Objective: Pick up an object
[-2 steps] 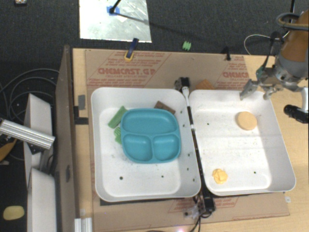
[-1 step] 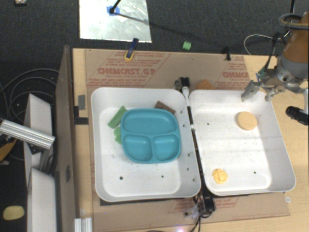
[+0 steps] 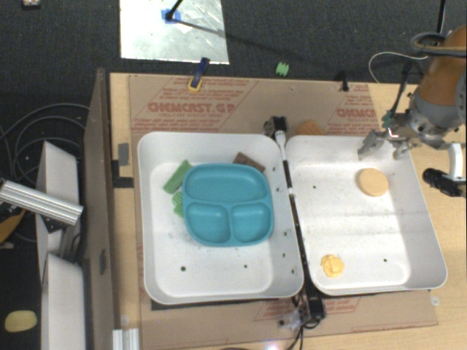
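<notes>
In the right bin (image 3: pixel 408 268) a tan round disc (image 3: pixel 373 181) lies near the far side, and a small yellow lumpy piece (image 3: pixel 332 265) sits near the front left corner. My gripper (image 3: pixel 385 146) hangs over the bin's far right edge, just beyond and slightly right of the disc. Its two fingers are spread apart with nothing between them. In the left bin (image 3: pixel 164 268) a blue divided plate (image 3: pixel 226 204) lies over a green piece (image 3: pixel 175 177) on its left, and a brown block (image 3: pixel 249 162) lies at its far edge.
A ridge (image 3: pixel 290 195) where the two bin walls meet separates the bins. The grey arm with its orange band (image 3: pixel 441 82) enters from the upper right, trailing cables. A black part (image 3: pixel 444 181) juts in at the right edge. Cardboard lies under the bins.
</notes>
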You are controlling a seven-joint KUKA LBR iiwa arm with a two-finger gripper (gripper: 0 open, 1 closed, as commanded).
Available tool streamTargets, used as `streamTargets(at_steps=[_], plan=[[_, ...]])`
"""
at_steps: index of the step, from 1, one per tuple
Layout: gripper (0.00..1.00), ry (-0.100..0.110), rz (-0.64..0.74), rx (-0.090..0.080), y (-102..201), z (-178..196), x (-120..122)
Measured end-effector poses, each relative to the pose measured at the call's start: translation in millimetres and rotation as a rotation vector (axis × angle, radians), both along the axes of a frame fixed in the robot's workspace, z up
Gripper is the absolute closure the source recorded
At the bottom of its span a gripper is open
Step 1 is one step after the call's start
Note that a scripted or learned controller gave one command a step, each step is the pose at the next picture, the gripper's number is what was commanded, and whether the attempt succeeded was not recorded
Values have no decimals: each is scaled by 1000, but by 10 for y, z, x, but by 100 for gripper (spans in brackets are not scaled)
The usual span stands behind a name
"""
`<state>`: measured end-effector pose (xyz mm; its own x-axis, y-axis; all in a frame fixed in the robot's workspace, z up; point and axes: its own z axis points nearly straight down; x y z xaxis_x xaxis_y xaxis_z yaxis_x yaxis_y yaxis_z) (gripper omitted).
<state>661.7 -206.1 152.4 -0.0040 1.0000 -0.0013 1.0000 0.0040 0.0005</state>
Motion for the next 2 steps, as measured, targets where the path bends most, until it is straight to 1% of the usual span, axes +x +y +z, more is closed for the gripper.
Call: streamTargets(at_steps=[1,2], plan=[[0,3,-2,1,6,-715,-161],[100,-6,-1,-1,2,-557,-130]])
